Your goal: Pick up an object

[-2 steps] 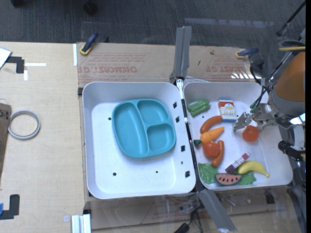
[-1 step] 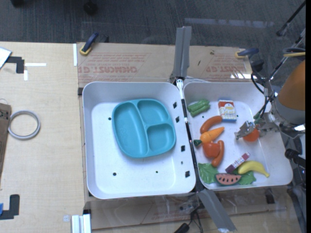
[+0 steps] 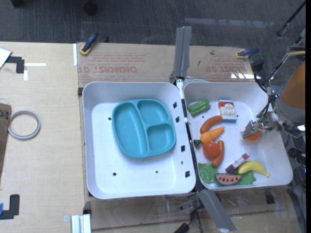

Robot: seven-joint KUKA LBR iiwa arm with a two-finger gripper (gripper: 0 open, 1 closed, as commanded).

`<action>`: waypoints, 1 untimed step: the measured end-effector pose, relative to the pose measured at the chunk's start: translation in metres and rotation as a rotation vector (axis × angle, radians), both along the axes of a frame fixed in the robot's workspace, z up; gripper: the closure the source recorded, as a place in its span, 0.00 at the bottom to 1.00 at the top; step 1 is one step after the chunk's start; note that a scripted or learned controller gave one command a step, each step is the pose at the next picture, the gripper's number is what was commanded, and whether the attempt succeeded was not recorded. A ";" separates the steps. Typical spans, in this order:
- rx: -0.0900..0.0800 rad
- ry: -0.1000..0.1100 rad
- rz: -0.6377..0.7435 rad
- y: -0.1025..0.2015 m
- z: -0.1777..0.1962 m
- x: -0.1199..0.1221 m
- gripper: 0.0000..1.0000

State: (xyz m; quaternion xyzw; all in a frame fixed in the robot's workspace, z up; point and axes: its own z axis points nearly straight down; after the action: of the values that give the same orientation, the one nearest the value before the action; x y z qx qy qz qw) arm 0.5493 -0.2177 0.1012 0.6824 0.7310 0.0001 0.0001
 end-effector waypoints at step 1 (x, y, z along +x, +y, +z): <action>0.005 0.003 0.003 0.003 0.000 0.000 0.00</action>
State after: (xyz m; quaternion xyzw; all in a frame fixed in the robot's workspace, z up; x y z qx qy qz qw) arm 0.5498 -0.2144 0.1008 0.6813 0.7320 0.0012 -0.0027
